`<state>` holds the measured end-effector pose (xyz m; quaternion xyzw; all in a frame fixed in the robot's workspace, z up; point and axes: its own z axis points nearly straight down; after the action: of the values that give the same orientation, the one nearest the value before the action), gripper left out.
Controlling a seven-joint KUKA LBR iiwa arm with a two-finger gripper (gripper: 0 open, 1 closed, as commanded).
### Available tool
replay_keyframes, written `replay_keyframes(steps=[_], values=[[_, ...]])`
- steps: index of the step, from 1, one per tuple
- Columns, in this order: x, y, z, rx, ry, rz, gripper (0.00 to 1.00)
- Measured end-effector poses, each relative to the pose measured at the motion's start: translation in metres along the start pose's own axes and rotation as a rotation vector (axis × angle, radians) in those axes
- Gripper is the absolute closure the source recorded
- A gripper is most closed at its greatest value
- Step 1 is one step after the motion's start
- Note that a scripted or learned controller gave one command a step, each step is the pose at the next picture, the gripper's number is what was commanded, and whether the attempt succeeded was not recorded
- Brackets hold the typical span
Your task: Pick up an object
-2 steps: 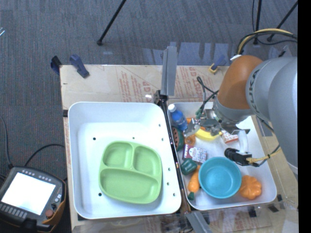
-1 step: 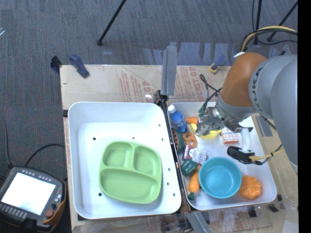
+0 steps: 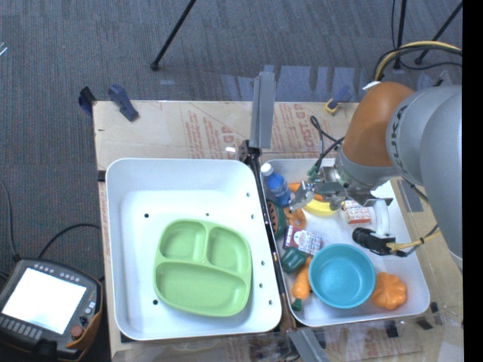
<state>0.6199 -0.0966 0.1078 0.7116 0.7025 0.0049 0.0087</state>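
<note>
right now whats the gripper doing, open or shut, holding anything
Gripper: low in the right bin, over the yellow toy; open or shut cannot be told.

Place: robotics lab | Evidence: grey carpet point(image 3: 90, 29), tripod legs point(image 3: 177, 25), teach pendant point(image 3: 47, 302) (screen lit), plywood bench point(image 3: 189, 127)

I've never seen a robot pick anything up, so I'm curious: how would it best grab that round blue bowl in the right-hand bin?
Probably by the rim of the round blue plastic bowl, coming straight down from above. It sits upright and open, so one finger could go inside and one outside the thin wall. The upper rim edge looks freest; an orange toy and a carrot-like piece crowd its sides.
</note>
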Motion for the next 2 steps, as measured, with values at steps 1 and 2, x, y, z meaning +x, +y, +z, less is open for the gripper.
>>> replay_keyframes(steps=[1, 2], values=[[0.0077, 0.0268, 0.0110, 0.011, -0.002, 0.102, 0.00], [0.0081, 0.0273, 0.0024, 0.010, 0.001, 0.103, 1.00]])
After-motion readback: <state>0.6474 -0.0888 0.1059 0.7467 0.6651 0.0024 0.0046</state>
